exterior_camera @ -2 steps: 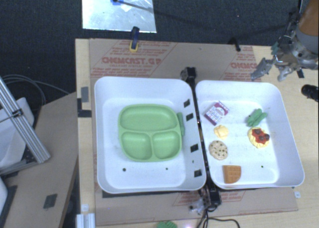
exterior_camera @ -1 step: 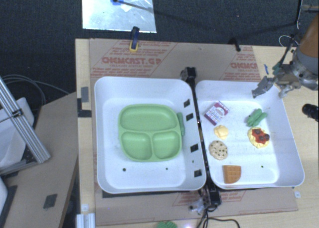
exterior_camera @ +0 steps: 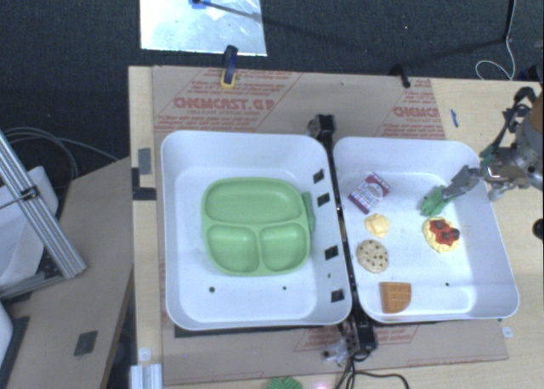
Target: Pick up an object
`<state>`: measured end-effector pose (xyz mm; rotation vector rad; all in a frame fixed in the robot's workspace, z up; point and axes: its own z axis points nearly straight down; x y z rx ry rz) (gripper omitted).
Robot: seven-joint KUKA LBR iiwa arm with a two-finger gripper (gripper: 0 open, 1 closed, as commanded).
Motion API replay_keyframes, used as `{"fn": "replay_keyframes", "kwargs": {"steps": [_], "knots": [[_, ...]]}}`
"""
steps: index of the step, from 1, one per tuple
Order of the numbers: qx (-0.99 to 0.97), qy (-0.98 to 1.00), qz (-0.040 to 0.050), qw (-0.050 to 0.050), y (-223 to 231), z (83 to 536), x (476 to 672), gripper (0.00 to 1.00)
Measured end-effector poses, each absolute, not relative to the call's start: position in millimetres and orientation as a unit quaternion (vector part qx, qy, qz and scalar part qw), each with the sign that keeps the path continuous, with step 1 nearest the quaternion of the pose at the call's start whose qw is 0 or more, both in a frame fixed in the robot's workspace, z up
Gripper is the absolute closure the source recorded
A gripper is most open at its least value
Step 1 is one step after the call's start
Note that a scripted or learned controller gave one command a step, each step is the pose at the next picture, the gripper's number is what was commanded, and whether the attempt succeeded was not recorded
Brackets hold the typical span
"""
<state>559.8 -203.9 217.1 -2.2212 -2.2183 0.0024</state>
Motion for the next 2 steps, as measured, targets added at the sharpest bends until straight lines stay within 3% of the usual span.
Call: {"fn": "replay_keyframes", "kwargs": {"steps": [1,2], "knots": [[-0.707,-0.707,-0.0003,-0.001,-195,180,554.5,0.00],[-0.707,-0.707,-0.0002,-0.001,-207,161,533.3,0.00]]}}
